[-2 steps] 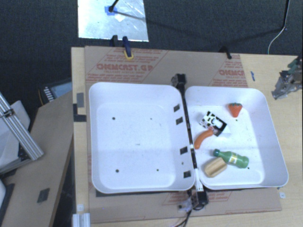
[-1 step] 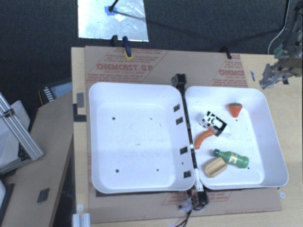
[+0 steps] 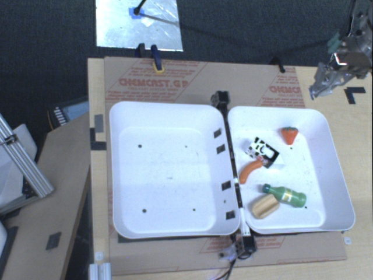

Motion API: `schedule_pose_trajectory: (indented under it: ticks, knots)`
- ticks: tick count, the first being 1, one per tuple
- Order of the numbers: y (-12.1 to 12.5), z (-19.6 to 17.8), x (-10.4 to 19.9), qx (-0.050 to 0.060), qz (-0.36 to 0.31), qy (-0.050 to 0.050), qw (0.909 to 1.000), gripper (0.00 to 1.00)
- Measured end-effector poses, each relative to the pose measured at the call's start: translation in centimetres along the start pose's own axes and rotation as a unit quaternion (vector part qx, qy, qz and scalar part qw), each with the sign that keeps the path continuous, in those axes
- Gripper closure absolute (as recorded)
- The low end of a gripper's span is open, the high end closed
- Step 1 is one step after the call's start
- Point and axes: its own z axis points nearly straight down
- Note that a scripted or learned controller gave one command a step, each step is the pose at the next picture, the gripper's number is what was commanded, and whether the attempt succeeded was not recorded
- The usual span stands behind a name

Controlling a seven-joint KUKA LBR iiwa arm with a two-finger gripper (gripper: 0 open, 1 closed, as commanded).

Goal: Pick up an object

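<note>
The right bin (image 3: 332, 156) holds several small objects: an orange-red strawberry-like piece (image 3: 289, 135) at the back, a black-and-white block (image 3: 262, 150) in the middle, an orange sausage shape (image 3: 251, 170) beside the divider, a green bottle (image 3: 285, 195) lying on its side, and a tan bread-like piece (image 3: 264, 206) at the front. My gripper (image 3: 322, 86) hangs high at the upper right, outside the bins and behind the right bin's far corner. Nothing shows between its fingertips.
The left bin (image 3: 116, 174) sits beside the right one, joined by a clipped divider (image 3: 230, 168). A shiny metal sheet (image 3: 139, 15) lies on the dark floor at the back. A metal frame (image 3: 20, 162) stands at the left edge.
</note>
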Motion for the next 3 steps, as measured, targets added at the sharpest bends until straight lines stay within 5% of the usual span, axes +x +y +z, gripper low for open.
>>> schedule_pose_trajectory:
  ticks: [1, 3]
  knots:
    - [1.8, -6.8, 1.7, -0.001, 0.002, -0.001, 1.0, 1.0]
    - [1.9, -8.7, 1.6, -0.001, -0.001, -0.001, 1.0, 1.0]
